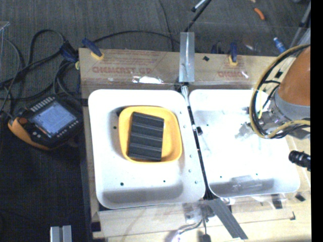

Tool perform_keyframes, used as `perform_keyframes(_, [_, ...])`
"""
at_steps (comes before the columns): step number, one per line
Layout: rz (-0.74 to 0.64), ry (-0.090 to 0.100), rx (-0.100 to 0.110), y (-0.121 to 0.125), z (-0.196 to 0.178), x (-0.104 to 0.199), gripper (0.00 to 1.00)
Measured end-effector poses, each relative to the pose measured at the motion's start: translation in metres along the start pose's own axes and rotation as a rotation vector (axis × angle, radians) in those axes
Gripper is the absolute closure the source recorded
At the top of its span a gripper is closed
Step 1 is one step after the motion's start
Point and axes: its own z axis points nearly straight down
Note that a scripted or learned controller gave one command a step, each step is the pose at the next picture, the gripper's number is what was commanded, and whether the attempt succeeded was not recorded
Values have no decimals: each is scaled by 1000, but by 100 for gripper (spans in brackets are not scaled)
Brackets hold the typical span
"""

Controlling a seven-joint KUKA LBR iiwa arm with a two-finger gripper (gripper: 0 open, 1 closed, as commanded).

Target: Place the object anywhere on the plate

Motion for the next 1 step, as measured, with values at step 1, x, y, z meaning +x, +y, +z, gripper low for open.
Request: perform_keyframes(1, [0, 0, 0, 0, 0, 0, 0])
